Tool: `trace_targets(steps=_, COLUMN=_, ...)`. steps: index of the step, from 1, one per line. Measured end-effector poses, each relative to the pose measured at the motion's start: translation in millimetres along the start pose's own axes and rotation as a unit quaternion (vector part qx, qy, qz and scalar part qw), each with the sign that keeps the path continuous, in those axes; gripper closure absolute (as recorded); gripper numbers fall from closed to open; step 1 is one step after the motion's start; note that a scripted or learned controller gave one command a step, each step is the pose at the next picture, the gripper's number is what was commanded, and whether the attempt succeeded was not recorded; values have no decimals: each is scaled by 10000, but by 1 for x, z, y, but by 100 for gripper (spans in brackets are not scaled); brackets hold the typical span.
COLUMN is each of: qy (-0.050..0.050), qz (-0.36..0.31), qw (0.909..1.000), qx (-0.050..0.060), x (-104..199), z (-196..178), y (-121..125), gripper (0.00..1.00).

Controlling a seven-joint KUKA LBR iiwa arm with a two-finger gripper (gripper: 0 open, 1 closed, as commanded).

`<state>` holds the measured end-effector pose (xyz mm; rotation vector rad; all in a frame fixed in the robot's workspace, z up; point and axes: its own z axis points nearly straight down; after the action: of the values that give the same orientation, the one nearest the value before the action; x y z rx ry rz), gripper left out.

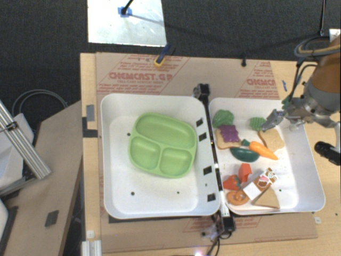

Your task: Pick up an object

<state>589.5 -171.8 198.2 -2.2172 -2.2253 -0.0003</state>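
Observation:
The right bin [315,188] holds several toy foods. Among them are a leafy green piece [222,117], a purple slice [229,135], a small green piece [258,123], a tan bread slice [273,140], an orange carrot [263,150] and a dark green vegetable [244,154]. Nearer the front lie a red piece [244,170], a round orange piece [237,198] and a tan wedge [267,199]. My gripper [283,122] hangs over the bin's back right, just above the bread slice and right of the small green piece. It is open, with nothing between its fingers.
The left bin [109,159] carries a light green divided plate [162,145]. A black divider with clips [209,143] runs between the bins. The arm's grey wrist and orange band [324,76] reach in from the right. A dark object [327,152] juts in at the right edge.

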Motion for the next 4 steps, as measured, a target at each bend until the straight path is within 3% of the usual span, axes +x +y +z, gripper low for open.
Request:
trace_targets(steps=2, qy=-3, qz=16, qw=10000, qx=-24, x=5, z=102, y=1, gripper=0)
trace_targets(steps=3, qy=-24, qz=11, qw=9999, qx=-102, x=4, z=107, y=8, gripper=0)
trace_targets(steps=4, qy=-15, qz=3, qw=9999, qx=-120, x=5, z=96, y=10, gripper=100)
